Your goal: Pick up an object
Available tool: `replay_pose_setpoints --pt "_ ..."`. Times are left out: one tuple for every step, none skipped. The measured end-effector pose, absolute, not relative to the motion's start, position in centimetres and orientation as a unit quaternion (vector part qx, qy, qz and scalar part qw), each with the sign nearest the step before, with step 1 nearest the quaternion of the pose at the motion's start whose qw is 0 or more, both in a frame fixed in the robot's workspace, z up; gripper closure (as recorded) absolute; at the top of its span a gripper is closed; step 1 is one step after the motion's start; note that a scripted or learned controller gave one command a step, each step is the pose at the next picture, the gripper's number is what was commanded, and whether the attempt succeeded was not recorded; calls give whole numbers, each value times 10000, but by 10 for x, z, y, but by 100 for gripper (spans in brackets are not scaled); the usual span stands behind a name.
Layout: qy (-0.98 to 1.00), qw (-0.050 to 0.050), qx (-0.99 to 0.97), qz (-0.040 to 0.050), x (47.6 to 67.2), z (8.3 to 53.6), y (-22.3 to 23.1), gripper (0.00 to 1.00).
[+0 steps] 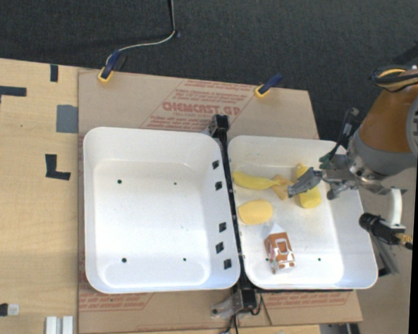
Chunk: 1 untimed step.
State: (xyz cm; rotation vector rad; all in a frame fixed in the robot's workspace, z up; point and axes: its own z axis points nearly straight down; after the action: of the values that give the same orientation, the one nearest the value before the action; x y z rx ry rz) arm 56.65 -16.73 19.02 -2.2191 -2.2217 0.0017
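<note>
**Fingers low in right bin, state unclear**

Fingers (308,180): can't tell if they're spread or clenched, the dark grey tips blur into the items beneath them. They sit low over the upper part of the right bin (343,277), arm (388,131) coming in from the right with its orange band above the wrist.

Right bin contents:
- banana (254,180), lying flat, upper left area, near the divider (225,199) between the bins
- small yellow block (309,198), just beside and below the fingertips (contact can't be judged)
- a yellowish piece (282,188) between banana and fingers, partly hidden by the tip
- lemon-like yellow lump (255,212), mid-bin, below the banana, apart from the fingers
- orange-and-white toy (280,251), lower centre, well apart from the fingers

Nothing visibly gripped between the fingers.

Left bin (150,208): white floor with a few dark dots.

Both bins sit on a cardboard sheet (198,106) on the worktop (23,208), sheet held by two clamps at its far edge (yellow-blue, one at each corner). A cable (168,26) runs across the dark floor behind.
</note>
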Motion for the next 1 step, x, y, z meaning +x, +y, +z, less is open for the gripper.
replay_pose_setpoints --pt "-7089 70 -7052 28 527 91 -92 0"
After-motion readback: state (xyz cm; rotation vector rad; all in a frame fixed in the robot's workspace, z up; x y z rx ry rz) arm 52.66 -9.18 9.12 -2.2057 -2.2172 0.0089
